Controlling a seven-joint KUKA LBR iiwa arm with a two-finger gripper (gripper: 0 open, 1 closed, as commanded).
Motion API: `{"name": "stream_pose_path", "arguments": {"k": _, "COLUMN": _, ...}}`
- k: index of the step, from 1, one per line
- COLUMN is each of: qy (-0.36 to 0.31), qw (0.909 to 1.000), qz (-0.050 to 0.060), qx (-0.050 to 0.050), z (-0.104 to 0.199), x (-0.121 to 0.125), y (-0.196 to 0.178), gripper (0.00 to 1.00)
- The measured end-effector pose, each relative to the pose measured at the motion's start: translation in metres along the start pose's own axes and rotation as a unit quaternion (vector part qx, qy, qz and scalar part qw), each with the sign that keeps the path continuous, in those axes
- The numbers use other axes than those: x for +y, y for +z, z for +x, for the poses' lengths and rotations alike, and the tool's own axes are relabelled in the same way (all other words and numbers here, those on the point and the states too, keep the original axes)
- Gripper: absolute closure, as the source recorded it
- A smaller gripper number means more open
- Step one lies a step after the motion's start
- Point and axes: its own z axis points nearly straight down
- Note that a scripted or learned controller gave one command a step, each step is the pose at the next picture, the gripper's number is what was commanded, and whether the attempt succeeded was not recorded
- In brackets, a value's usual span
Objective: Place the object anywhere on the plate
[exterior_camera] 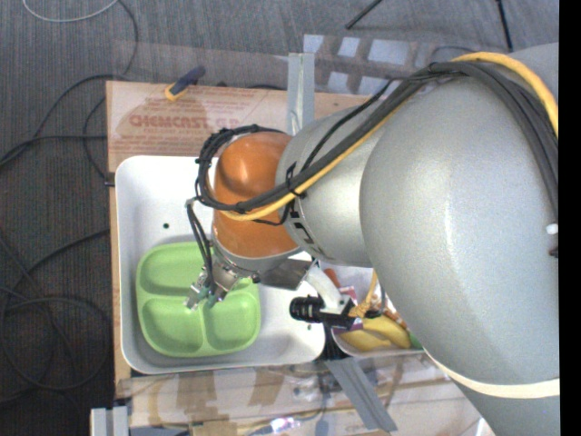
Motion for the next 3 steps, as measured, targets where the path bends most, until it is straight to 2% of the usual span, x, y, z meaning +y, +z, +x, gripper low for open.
{"name": "stream_pose_path", "arguments": {"k": 1, "qy": -0.035, "qw": 0.9993, "qz": -0.011, "qx": -0.008, "z": 0.017, "x": 0.016, "y": 0.029, "gripper": 1.0}}
{"name": "stream_pose_path", "arguments": {"k": 2, "qy": -0.024, "qw": 0.9997, "qz": -0.001, "qx": -0.001, "z": -0.044, "x": 0.075, "y": -0.019, "gripper": 1.0}}
{"name": "stream_pose_path", "arguments": {"k": 3, "qy": -0.039, "qw": 0.9992, "qz": 0.0, "qx": 0.0, "z": 0.016, "x": 0.029, "y": 0.009, "gripper": 1.0}}
